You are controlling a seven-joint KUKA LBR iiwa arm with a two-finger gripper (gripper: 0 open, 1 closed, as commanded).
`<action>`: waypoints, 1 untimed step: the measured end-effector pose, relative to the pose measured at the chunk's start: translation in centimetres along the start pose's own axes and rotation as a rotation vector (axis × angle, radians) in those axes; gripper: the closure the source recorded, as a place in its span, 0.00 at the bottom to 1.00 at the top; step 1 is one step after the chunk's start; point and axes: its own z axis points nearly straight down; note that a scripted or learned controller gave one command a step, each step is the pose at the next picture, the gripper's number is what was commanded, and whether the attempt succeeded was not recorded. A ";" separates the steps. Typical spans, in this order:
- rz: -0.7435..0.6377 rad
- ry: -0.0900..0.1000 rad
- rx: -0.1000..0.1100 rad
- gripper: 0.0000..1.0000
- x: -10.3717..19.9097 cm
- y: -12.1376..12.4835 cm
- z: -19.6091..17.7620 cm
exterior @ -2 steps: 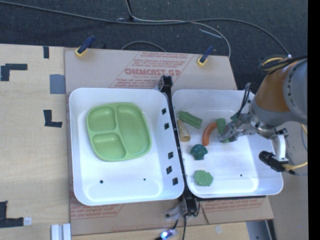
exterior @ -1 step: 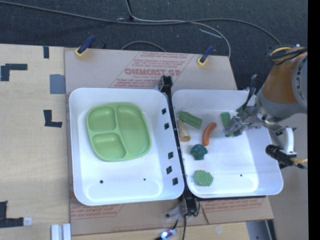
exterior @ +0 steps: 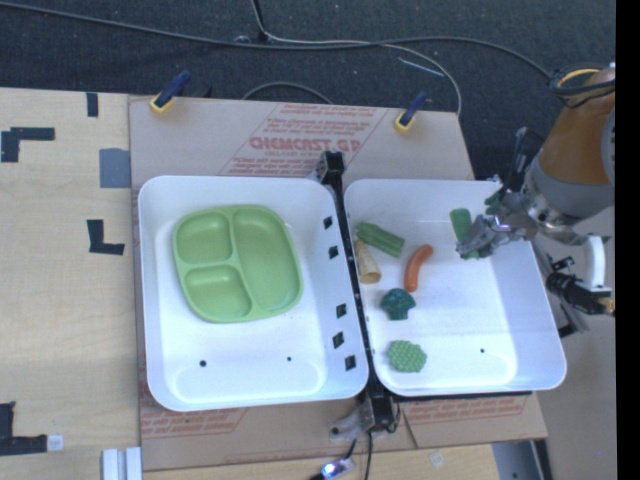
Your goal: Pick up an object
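Note:
The right bin [exterior: 500, 308] holds several toy foods. A light green pickle-like piece [exterior: 380, 238] lies by a tan piece [exterior: 368, 264] near the divider. An orange sausage shape [exterior: 417, 266] lies in the middle, with a dark green broccoli [exterior: 398, 303] below it and a round textured green piece [exterior: 407, 355] nearer the front. A small green block [exterior: 460, 222] stands near the bin's far right. My gripper [exterior: 477, 242] hangs low just right of that block, over the bin's right side.
The left bin [exterior: 160, 348] holds a green divided plate [exterior: 237, 263]. A black divider with clips [exterior: 345, 288] runs between the bins. Blue and yellow clamps [exterior: 170, 90] hold the cardboard at the back. Cables cross the dark floor behind.

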 end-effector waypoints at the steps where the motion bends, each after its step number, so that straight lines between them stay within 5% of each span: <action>1: 0.000 -0.001 -0.001 1.00 0.0 0.2 -5.3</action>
